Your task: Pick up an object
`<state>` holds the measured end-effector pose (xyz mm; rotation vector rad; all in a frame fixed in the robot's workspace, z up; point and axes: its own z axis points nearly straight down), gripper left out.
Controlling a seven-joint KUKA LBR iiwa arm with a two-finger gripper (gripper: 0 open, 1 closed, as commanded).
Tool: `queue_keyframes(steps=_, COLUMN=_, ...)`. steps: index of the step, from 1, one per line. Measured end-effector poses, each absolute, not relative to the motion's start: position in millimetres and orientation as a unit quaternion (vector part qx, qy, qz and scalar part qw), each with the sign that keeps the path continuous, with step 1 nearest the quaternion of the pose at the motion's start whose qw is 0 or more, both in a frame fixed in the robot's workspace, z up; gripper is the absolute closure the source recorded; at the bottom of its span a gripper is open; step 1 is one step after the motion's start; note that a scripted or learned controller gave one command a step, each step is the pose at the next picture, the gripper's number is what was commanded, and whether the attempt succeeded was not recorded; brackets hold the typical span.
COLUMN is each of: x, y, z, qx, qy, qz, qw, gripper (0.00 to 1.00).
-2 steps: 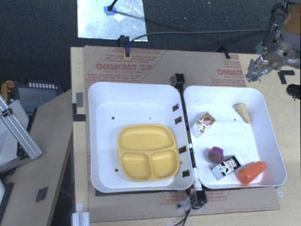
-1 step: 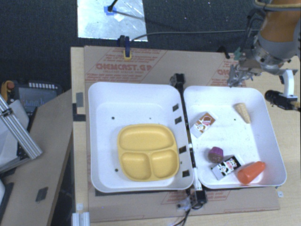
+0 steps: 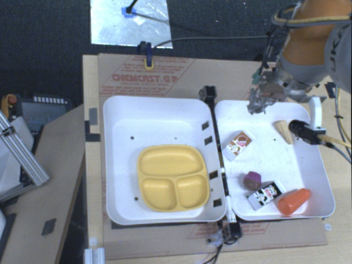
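The right bin (image 3: 308,164) holds several small objects. A white carton with a red and brown print (image 3: 238,144) lies near its left side. A purple lump (image 3: 252,180) sits beside a black-and-white cow-print carton (image 3: 265,196), and an orange carrot (image 3: 293,201) lies at the front right. A tan cone-shaped piece (image 3: 284,130) rests near the back right. My gripper (image 3: 257,106) hangs above the bin's back edge, well clear of all of them, with nothing seen in it.
The left bin (image 3: 118,147) holds a yellow divided tray (image 3: 171,177). A black divider clip strip (image 3: 215,147) runs between the bins. Cardboard lies under both bins, and a foil sheet (image 3: 129,12) lies beyond the bench.
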<state>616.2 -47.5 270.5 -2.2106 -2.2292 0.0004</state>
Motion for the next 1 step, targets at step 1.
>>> queue_keyframes(steps=1, x=608.4, y=2.9, z=264.1, qx=-0.704, qy=-0.710, qz=-0.0005, qw=0.001, gripper=1.00)
